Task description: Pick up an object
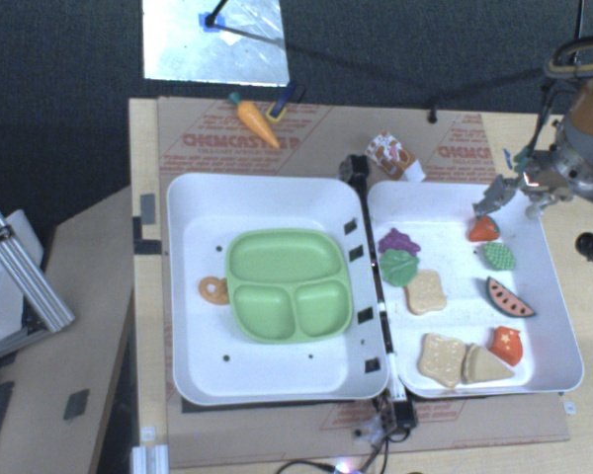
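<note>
grey gripper over red toy in rt bin, finger state unclear, arm cut off

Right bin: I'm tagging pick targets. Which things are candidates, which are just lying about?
Candidates, right bin: red piece by the gripper, watermelon slice, bread slice, grapes.
Lying about: green tray, pretzel, carrot.

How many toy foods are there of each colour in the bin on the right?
Red: 3, a strawberry-like piece, a watermelon slice and a red piece
Green: 2, a leafy piece and a round green piece
Purple: 1, grapes
Tan: 3, bread slices
Total: 9
</note>
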Controlling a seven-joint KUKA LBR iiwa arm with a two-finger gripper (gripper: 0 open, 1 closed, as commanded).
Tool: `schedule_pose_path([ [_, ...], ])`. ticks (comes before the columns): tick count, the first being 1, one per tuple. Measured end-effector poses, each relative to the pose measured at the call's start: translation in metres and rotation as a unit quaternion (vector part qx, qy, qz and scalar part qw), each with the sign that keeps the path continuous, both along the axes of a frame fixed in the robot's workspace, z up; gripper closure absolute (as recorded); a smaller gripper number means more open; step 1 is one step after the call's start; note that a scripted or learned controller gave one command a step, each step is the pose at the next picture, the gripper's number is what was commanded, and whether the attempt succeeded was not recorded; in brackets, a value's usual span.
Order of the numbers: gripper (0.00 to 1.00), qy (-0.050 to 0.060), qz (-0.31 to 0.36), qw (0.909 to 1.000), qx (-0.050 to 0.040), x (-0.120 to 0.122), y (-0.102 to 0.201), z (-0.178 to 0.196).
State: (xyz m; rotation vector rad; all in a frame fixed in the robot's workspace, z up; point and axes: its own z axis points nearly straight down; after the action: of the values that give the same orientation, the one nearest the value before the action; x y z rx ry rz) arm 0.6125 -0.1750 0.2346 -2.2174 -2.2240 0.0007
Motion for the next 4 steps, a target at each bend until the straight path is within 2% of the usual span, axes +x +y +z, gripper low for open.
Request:
schedule_pose_path([
  [2,0.00,0.000,-0.001,1.0000,0.0000,-0.015,-0.004,-0.096],
  [3,0.00,0.000,-0.001,1.0000,0.0001,-0.014,-0.003,-0.148],
  [4,1.00,-0.003,-0.001,1.0000,-0.0008,-0.013,-0.004,-0.134],
])
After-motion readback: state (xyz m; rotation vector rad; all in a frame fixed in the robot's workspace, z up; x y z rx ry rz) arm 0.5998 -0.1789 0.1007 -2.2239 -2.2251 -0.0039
